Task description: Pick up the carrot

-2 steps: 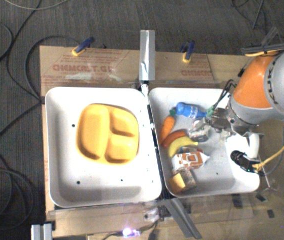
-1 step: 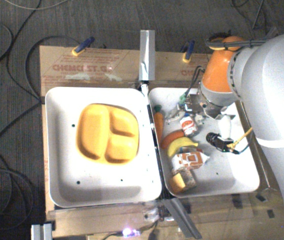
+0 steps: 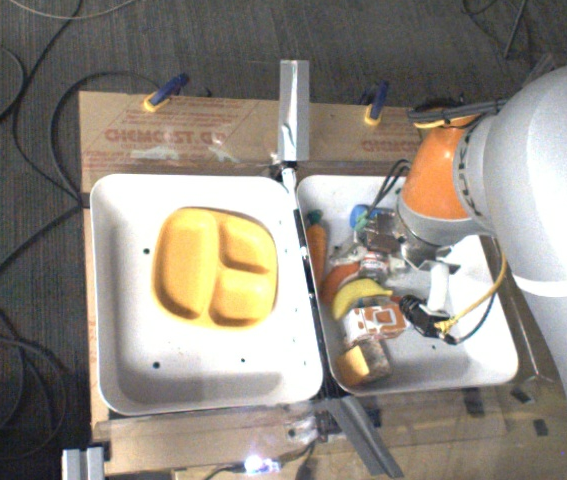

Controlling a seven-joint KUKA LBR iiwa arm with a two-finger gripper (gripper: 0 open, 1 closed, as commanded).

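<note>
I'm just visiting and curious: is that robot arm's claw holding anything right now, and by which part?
It cannot be told. The claw is down among the items in the right bin, while the carrot lies apart from it along that bin's left wall.

two white bins point(image 3: 113, 298), one yellow tray point(image 3: 218, 265) (sectioned) — one carrot point(image 3: 316, 250), one banana point(image 3: 360, 295)

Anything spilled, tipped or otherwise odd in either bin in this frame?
Nothing looks spilled or broken. The right bin is crowded: the carrot lies along its left wall, beside a banana and other small items heaped together. The yellow tray sits flat in the left bin.
</note>
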